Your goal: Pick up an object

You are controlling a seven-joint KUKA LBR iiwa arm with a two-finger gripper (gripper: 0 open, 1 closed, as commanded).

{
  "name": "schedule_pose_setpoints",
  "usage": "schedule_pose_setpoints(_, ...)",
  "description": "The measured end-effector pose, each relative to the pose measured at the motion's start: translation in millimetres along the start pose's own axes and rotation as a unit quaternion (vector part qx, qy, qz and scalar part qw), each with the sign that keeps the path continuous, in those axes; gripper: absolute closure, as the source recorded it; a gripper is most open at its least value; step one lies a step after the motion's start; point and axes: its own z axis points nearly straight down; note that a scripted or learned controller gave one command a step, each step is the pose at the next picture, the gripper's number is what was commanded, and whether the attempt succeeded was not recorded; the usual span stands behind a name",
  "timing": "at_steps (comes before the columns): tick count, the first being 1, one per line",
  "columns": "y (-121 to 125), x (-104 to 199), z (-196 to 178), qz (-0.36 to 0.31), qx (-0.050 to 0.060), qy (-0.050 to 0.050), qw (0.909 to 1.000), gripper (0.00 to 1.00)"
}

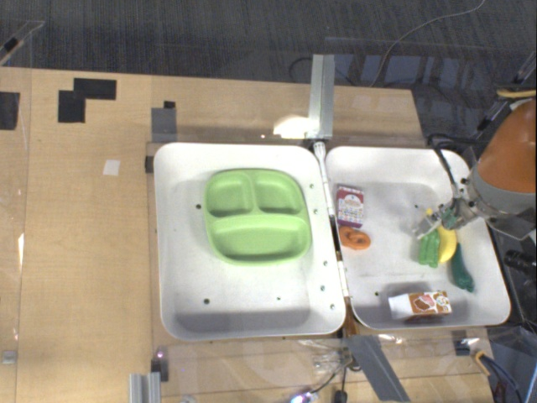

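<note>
The right bin (394, 170) holds several small items. A pink and white packet (350, 206) lies near its left wall, with a small orange piece (357, 240) just below it. At the right side lie a light green item (430, 248), a yellow banana-like item (448, 246) and a dark green item (463, 275), close together. A brown and white carton (421, 305) lies on its side near the front wall. My gripper (442, 218) reaches in from the right and sits low over the top ends of the green and yellow items.
The left bin (180, 309) carries a green divided plate (256, 215) at its middle. A metal post (322, 95) stands behind the seam between the bins. The arm's orange band (510, 145) hangs over the right bin's far right corner.
</note>
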Motion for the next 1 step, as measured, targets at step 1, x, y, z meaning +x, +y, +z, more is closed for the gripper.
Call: schedule_pose_setpoints(1, 41.3, 21.5, -76.7, 0.146, 0.010, 0.002, 0.9892, 1.00)
